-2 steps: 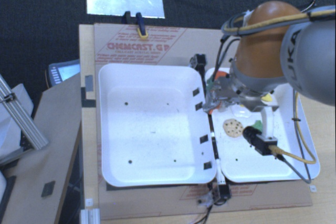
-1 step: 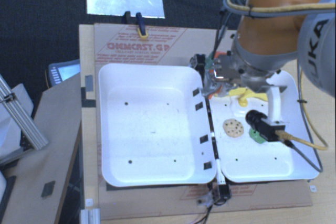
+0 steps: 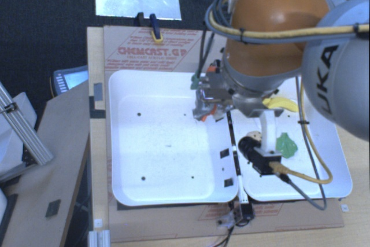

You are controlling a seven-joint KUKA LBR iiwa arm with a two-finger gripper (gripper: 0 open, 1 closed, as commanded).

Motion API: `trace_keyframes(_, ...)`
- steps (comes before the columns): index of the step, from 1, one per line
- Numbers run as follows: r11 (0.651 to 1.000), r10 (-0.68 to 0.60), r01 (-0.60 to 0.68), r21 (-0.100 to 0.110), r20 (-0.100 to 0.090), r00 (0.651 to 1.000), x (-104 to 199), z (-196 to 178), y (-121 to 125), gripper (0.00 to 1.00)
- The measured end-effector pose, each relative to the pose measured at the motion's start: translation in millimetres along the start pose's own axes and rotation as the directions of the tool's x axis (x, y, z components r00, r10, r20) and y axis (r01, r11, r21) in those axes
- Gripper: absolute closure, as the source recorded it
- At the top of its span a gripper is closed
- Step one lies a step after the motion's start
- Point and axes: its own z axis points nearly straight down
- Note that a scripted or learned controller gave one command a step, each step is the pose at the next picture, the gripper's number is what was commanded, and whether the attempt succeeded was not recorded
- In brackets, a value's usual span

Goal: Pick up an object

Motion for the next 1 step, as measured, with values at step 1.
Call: trace_keyframes(1,1.000,0.006,-0.006,0.001,0.002,1.000,-3.9,0.8,1.2,0.00)
